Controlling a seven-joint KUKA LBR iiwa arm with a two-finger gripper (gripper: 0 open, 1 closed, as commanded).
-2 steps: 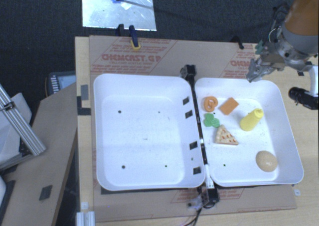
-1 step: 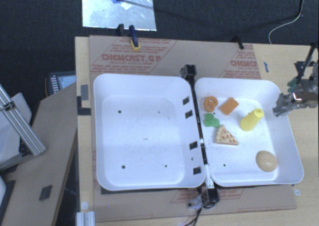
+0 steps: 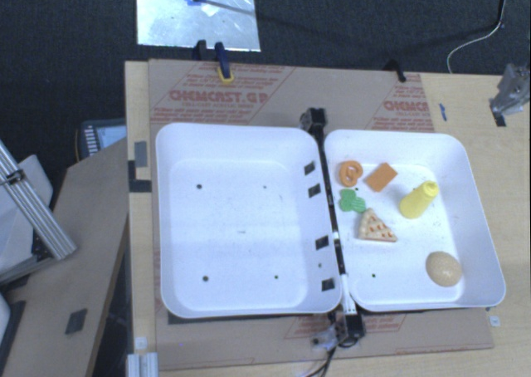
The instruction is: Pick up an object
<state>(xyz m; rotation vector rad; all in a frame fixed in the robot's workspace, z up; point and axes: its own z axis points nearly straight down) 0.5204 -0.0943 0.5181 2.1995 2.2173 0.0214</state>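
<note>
Nearest the camera, at the bottom edge of the table (image 3: pixel 440 110), a clump of cables and clips (image 3: pixel 340 334) sat below the seam where the two white bins met. Only a grey piece of the arm's hardware (image 3: pixel 510 93) peeked in at about two o'clock, so I could not tell whether the hand was open or closed. Every candidate lay in the right bin (image 3: pixel 473 193), down toward seven o'clock from that hardware. I counted five, one of each — an orange pretzel-like ring (image 3: pixel 349 173), an orange block (image 3: pixel 381 177), a yellow bottle (image 3: pixel 418 199), a small green piece (image 3: pixel 352 200) and a waffle-patterned wedge (image 3: pixel 375 227) — plus a sixth, a tan egg (image 3: pixel 444 268), alone at five o'clock in the bin. By my judgement the bottle lay nearest the arm, its long axis running from two to eight o'clock. The left bin (image 3: pixel 166 201) held no objects.
</note>
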